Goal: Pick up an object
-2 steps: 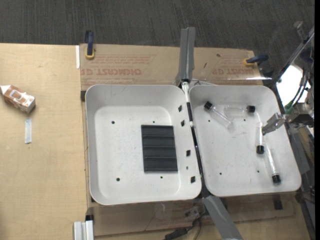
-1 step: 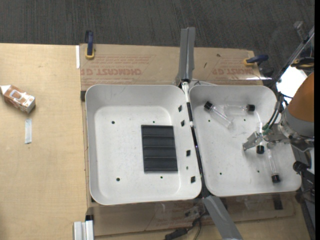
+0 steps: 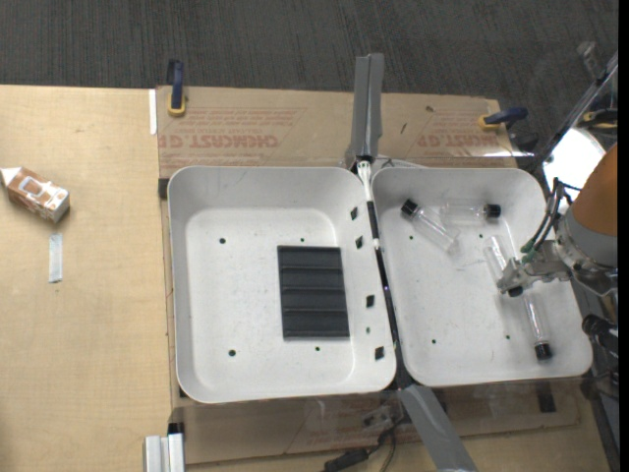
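In the right bin (image 3: 442, 347) lie several clear plastic tubes with black caps. One tube (image 3: 425, 220) lies slanted at the back left, and another (image 3: 472, 209) lies along the back wall. A third tube (image 3: 496, 256) sits just behind my gripper (image 3: 513, 283), which hangs low over the bin's right part, at or just above the floor. A further tube (image 3: 537, 327) lies just in front of the gripper, its cap toward the front rim. The arm (image 3: 590, 226) comes in over the right wall. A black ribbed block (image 3: 314, 291) lies flat in the middle of the left bin (image 3: 197, 362).
A small orange and white carton (image 3: 37, 194) and a thin white strip (image 3: 55, 259) lie on the bench far left. Clamps (image 3: 175, 88) (image 3: 501, 119) hold the cardboard behind the bins. A grey divider bar (image 3: 368, 106) stands between the bins at the back.
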You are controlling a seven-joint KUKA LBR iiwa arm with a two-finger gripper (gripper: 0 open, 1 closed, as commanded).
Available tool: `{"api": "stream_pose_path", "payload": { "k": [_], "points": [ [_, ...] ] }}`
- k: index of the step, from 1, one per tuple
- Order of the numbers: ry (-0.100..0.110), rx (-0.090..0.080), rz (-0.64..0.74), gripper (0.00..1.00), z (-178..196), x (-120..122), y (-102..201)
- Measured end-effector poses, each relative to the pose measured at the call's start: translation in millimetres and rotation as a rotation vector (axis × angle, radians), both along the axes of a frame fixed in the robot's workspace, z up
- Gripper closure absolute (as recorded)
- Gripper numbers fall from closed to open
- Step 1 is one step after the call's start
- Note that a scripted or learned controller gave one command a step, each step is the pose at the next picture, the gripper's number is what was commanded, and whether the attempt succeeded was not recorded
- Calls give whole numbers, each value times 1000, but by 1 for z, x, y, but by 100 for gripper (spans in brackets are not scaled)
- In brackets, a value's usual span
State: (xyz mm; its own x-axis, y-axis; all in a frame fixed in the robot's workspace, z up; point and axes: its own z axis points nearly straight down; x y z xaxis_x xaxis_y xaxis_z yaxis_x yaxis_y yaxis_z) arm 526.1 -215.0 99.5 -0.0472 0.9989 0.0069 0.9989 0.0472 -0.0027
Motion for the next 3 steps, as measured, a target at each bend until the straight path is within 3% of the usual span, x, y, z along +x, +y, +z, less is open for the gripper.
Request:
{"api": "stream_pose_path", "payload": {
  "k": [1, 2, 3],
  "points": [
    [-2, -7, -12, 100, 63, 13, 55],
    [-2, -8, 50, 100, 103, 52, 70],
    [0, -9, -12, 100, 109, 105, 126]
  ]
}}
